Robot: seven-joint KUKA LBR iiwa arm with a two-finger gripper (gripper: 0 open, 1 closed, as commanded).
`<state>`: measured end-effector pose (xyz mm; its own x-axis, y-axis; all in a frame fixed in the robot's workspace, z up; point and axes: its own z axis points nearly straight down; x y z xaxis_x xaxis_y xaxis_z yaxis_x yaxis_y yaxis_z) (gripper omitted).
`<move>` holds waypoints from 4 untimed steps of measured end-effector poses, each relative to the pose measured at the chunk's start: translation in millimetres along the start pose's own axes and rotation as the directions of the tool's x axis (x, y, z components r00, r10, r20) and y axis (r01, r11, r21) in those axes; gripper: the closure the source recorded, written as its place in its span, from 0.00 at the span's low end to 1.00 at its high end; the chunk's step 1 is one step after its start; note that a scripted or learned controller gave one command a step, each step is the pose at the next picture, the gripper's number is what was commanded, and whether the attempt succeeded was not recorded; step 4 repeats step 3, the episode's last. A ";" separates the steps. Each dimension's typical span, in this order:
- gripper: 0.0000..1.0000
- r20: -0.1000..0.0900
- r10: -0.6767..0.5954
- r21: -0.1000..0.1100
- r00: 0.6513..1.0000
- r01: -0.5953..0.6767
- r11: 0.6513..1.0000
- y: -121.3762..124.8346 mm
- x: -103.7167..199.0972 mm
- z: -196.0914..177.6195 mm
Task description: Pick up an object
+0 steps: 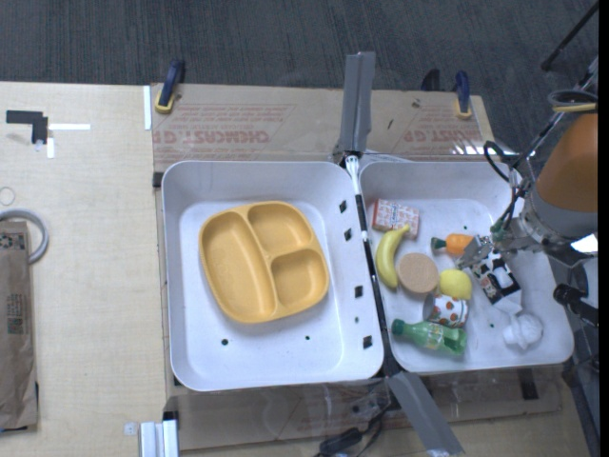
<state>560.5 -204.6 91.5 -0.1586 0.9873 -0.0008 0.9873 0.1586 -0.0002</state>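
Orange carrot, just beside gripper

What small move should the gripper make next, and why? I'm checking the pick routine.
Probably a short descent onto the lemon. The gripper hangs over the right bin, just right of the lemon and carrot, with nothing visibly between its fingers. The banana and green bottle lie farther off.

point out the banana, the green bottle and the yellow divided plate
banana [387, 255]: camera view, middle of its curve
green bottle [430, 335]: camera view, its body
yellow divided plate [234, 265]: camera view, large left compartment
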 end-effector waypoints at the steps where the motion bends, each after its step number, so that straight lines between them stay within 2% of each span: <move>1: 0.00 -0.014 0.203 0.001 0.979 -0.203 0.979 -44.2 -0.9 -1.0; 2: 1.00 -0.002 0.214 0.000 0.977 -0.214 0.977 -47.6 -8.3 -9.6; 3: 1.00 0.000 0.243 0.003 0.970 -0.243 0.970 -33.3 55.4 -125.2; 4: 1.00 0.000 0.243 0.003 0.970 -0.243 0.970 -33.3 55.4 -125.2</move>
